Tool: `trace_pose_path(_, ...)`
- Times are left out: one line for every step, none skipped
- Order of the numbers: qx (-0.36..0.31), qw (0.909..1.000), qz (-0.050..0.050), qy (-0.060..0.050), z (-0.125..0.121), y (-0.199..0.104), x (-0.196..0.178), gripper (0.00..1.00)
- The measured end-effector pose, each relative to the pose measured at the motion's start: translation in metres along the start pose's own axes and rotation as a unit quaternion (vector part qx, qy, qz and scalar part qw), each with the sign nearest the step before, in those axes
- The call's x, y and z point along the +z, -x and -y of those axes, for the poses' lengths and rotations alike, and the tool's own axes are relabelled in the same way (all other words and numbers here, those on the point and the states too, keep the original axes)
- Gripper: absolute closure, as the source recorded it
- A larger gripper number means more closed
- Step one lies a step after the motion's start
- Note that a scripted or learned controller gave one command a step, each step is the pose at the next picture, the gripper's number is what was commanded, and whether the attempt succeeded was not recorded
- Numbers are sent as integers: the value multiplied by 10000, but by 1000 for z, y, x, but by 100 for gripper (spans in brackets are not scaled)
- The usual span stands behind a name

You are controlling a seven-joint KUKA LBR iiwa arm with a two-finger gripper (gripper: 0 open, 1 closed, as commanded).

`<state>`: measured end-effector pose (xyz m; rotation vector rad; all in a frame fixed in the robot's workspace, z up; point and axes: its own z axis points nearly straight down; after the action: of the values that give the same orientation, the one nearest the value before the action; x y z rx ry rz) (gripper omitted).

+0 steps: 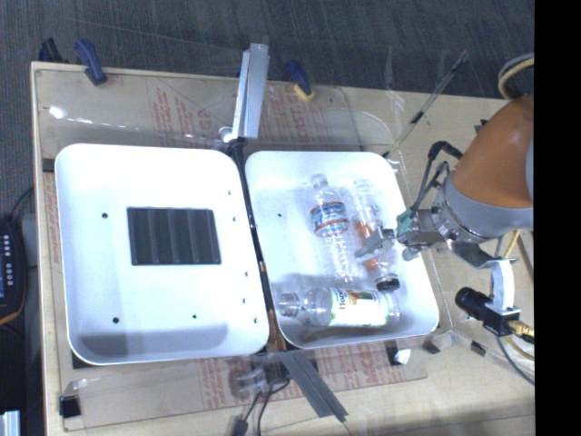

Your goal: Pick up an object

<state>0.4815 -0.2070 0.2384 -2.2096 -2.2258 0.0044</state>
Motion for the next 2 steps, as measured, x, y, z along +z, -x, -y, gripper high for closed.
trace_pose_path(-372, 9993, 1, 4, -40, 2, 43, 0)
trace_pose_path(-1167, 9932, 1, 4, -85, -2, 112, 0)
